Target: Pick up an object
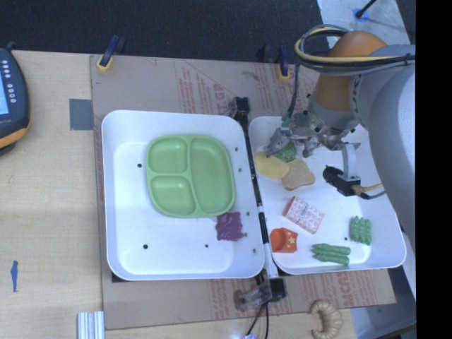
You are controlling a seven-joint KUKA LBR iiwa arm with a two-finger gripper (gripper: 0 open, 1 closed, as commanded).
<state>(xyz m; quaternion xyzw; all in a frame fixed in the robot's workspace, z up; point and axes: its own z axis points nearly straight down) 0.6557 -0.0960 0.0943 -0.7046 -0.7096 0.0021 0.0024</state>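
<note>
Gripper [291, 141] low in right bin [385, 260], yellow piece [269, 166] just beside

Robotics lab, judging by the setup: wooden table [49, 210] with clamped cardboard sheet [176, 83], two white bins [116, 189] filled with toy food, teach pendant [10, 97] at nine o'clock, cabled grey-and-orange arm [353, 62] at two o'clock.

Bright, even light falls from overhead. The two white bins [116, 189] are nearly washed out, their walls hard to trace. Shadows are soft and short: a faint one under the green plate [191, 175] at 6 o'clock. The floor at 12 o'clock is dark and grainy. The arm [388, 119] at 3 o'clock looks soft. Small things show little detail.
</note>
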